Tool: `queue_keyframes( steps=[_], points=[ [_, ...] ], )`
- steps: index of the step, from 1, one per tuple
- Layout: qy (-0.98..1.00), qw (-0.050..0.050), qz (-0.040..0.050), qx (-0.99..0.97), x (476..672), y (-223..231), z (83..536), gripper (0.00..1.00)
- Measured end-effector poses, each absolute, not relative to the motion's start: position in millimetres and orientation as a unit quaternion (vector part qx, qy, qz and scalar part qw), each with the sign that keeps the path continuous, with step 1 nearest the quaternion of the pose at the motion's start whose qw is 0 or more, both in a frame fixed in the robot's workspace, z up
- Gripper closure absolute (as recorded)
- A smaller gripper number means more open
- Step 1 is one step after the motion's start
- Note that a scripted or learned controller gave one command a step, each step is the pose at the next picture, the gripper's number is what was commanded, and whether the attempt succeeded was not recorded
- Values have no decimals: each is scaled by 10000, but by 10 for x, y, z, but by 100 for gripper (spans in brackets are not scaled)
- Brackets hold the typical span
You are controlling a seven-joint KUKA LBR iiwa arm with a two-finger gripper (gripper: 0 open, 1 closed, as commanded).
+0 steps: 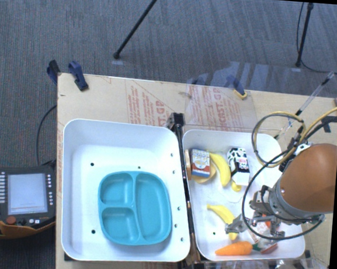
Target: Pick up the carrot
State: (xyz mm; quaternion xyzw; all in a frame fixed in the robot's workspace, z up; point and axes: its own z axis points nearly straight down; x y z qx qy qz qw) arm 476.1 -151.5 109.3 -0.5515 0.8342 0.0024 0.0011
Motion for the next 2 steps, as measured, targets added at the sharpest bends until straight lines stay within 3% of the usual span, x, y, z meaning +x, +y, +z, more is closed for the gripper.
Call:
queue_keyframes(
  steps=[1, 2],
  points=[
    [8087, 38, -2, -5881, 4788, -1104, 882, 0],
    [8071, 47, 19, -5903, 4799, -1057, 973, 100]
  ],
)
